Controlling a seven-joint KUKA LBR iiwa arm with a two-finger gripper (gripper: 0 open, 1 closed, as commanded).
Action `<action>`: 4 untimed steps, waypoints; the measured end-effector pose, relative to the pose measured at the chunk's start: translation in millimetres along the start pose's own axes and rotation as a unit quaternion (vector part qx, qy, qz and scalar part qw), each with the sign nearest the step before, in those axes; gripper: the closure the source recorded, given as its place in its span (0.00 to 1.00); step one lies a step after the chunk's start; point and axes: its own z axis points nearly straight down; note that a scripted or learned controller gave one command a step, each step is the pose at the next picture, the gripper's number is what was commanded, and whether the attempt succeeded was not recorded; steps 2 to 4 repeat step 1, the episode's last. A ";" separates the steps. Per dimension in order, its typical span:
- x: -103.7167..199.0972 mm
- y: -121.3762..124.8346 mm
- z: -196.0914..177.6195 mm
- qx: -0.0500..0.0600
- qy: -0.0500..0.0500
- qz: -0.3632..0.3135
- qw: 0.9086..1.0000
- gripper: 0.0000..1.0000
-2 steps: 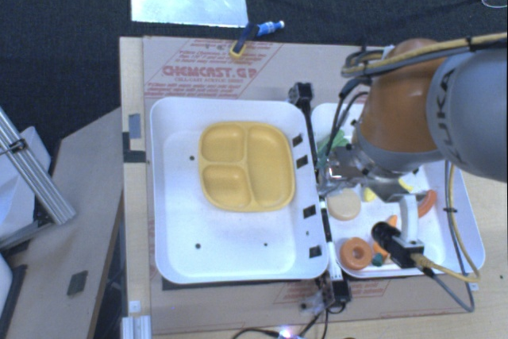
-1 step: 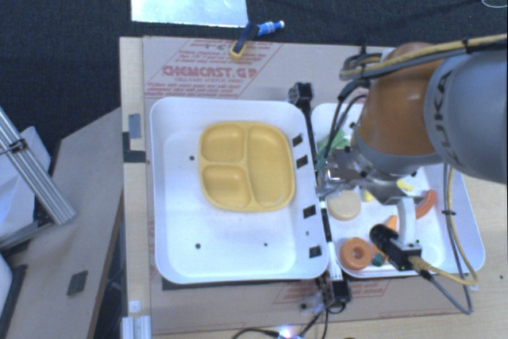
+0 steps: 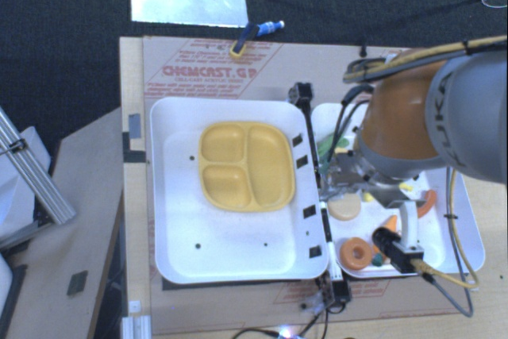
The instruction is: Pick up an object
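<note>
A robotics lab is indicated by the bench (image 3: 198, 63), two white bins (image 3: 171, 171) and taped cabling (image 3: 456, 274).

The two shallow white bins (image 3: 171, 194) look like smooth moulded plastic with a faint sheen. In the left one lies a pale yellow three-compartment plate (image 3: 246, 167), matt plastic, softly lit along its ridges. The bench top (image 3: 210, 67) under them seems to be brown masking paper printed in red over a flat sheet. The grey arm casing (image 3: 476, 119) has a satin painted finish, and its orange band (image 3: 401, 119) shines glossier. By the right bin's front edge sits an orange ring-shaped object (image 3: 357, 253), dull like foam or rubber.
</note>
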 end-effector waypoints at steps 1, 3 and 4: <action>-1.5 5.2 -19.0 -0.002 0.000 -0.002 1.000 1.00; -1.5 5.2 -19.0 -0.002 0.000 -0.002 1.000 1.00; -1.5 5.2 -19.0 -0.002 0.000 -0.002 1.000 1.00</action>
